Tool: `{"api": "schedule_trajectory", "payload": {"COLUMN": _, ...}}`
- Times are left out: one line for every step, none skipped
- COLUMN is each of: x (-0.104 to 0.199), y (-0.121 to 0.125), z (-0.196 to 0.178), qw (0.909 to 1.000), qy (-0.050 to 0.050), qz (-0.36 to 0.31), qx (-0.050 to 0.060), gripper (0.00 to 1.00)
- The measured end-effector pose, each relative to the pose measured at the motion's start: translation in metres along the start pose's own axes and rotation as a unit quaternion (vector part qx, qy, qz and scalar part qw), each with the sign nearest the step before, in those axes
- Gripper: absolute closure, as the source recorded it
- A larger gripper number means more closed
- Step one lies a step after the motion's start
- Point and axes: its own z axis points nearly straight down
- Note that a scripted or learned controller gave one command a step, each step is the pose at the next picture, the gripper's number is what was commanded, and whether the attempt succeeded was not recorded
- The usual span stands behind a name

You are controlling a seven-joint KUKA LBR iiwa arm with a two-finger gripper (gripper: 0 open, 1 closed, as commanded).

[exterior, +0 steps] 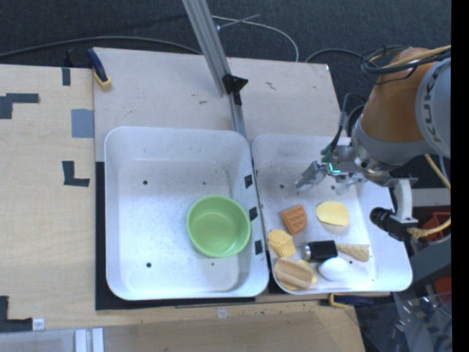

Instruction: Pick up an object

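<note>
We see the tool (316,173), spread wide and empty, above the right bin's (388,273) far edge; the orange ridged cracker-shaped block (294,218) lies nearer its front.

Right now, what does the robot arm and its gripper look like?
The arm is bulky and rounded: a grey shell with a broad orange band above the wrist. Dark cables loop over its top. The gripper is small, grey metal, with slim fingers and a small teal light beside its base. A black cylindrical part sits below the wrist.
</note>
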Motion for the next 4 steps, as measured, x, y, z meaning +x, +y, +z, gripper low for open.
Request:
{"api": "schedule_trajectory", "payload": {"x": -0.008, "y": -0.007, "z": 0.052, "qw": 1.0000, "qy": 0.000, "qz": 0.001, "qx": 0.002, "gripper": 0.00}}
{"api": "schedule_trajectory", "payload": {"x": 0.001, "y": -0.003, "z": 0.110, "qw": 1.0000, "qy": 0.000, "qz": 0.000, "qx": 0.003, "gripper": 0.00}}
{"api": "schedule_trajectory", "payload": {"x": 0.001, "y": -0.003, "z": 0.124, "qw": 1.0000, "qy": -0.001, "qz": 0.000, "qx": -0.001, "gripper": 0.00}}
{"api": "schedule_trajectory", "payload": {"x": 0.002, "y": -0.004, "z": 0.114, "qw": 1.0000, "qy": 0.000, "qz": 0.000, "qx": 0.001, "gripper": 1.00}}
